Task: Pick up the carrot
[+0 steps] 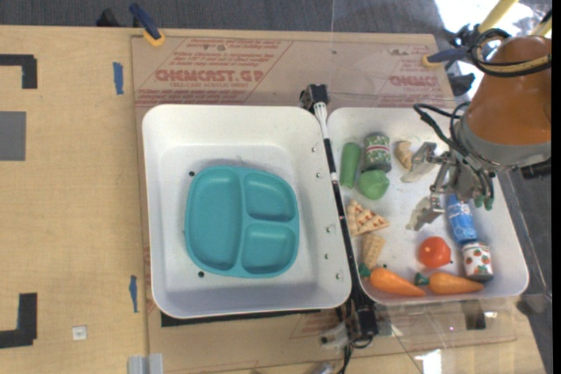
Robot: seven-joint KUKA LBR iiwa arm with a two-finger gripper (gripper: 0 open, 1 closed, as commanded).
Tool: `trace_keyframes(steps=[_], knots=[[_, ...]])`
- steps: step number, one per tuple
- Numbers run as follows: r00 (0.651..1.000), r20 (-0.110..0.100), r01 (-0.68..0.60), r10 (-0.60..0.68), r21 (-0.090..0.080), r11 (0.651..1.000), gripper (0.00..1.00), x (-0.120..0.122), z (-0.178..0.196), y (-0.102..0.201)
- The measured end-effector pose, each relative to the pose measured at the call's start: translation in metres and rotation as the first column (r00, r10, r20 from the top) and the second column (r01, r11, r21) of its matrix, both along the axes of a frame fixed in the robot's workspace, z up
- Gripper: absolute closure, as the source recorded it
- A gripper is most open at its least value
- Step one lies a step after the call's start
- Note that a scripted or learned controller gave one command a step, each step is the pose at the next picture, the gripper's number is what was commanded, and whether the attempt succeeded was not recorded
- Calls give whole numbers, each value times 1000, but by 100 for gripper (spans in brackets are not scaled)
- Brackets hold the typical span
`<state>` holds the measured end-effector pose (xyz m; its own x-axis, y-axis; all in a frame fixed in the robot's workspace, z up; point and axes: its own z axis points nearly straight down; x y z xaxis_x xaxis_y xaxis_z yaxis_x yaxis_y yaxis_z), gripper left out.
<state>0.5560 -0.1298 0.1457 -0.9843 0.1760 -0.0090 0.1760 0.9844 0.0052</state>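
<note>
Approach step is being worked, looks like: the gripper is being held open and empty mid-bin. Carrot is lying at 6 o'clock by the front wall, so a drop toward it is probably needed next.

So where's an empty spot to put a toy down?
The left bin has bare white floor all around the teal plate. The right bin is crowded: carrots along the near edge, cans, tomato and the gripper over its middle.
</note>
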Motion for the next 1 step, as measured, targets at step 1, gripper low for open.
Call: trace_keyframes(steps=[1], knots=[[1000,-2,-5,5,1,1000,0,-27,42,69]])
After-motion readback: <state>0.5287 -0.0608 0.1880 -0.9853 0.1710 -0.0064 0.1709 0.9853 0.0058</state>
